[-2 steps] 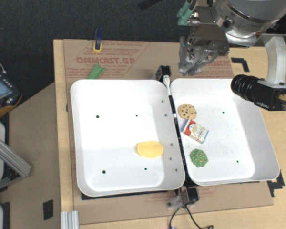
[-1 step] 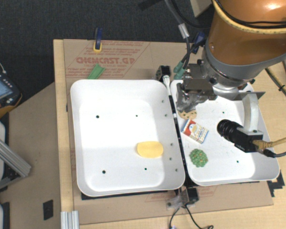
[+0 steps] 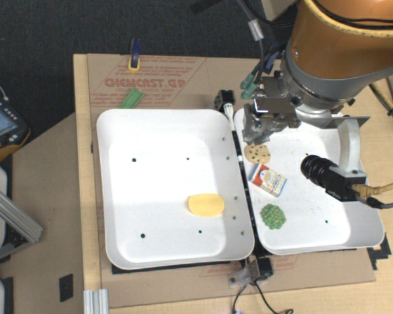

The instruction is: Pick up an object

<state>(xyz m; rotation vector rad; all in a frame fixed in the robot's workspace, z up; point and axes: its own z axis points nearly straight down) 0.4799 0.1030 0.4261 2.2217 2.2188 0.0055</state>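
Nearest the camera in the right-hand shallow white bin (image 3: pixel 363 231) lies a small green knobbly ball (image 3: pixel 273 216), and just beyond it a little red, white and blue carton (image 3: pixel 269 181) lying flat at a slant. Beyond that sits a round tan cookie-like disc with dark spots (image 3: pixel 256 153), close to the wall shared with the left-hand white bin (image 3: pixel 118 149), where a flat yellow oval piece (image 3: pixel 205 205) rests alone. The gripper (image 3: pixel 261 131) hangs directly over the disc's far edge — whether it is spread or pressed together I cannot tell, and nothing shows between its tips. The disc looks the likely target; a good grasp probably means coming down centred on it, clear of the bin wall, then lifting straight so the carton nearby is not nudged. The grey and orange arm hides the bin's far corner — anything beneath it is unknown
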